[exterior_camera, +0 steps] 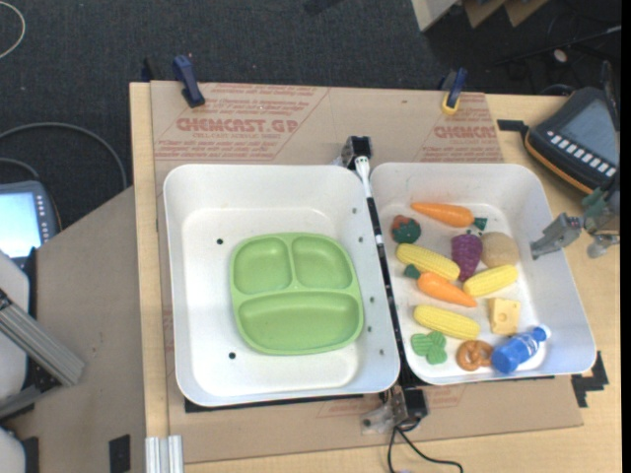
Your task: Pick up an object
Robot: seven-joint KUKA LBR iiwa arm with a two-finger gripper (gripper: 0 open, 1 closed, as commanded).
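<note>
Meanwhile, the end effector (572,233) hangs over the right bin (562,294) rim, holding nothing; how far open I cannot tell.

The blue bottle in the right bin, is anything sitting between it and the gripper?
Nothing visible does. The gripper sits at the right bin's right rim, and the blue bottle lies at the bin's front right corner, with bare white floor between. The cheese wedge lies just left of that line.

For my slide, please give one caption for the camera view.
Green divided plate in left bin; toy foods in right bin; gripper at right rim.
</note>
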